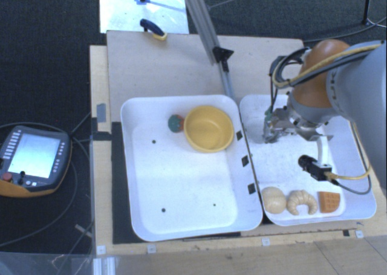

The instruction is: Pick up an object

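Note:
My gripper [271, 132] hangs over the upper left part of the right bin [363, 207], above bare white floor. Nothing shows between its fingers. Along that bin's front edge lie a pale round bun [273, 199], a croissant [302, 202] and an orange cracker-like square [329, 201], all well below the gripper. In the left bin [181, 207] a yellow bowl [208, 129] sits at the upper right, with a small green and red ball [176, 123] touching its left side.
The grey arm with its orange band [320, 74] covers the right bin's upper right. A black cable plug [313, 167] hangs off the wrist. A metal pole [202, 20] slants across the bench behind the bins. A teach pendant [30, 160] lies at the left.

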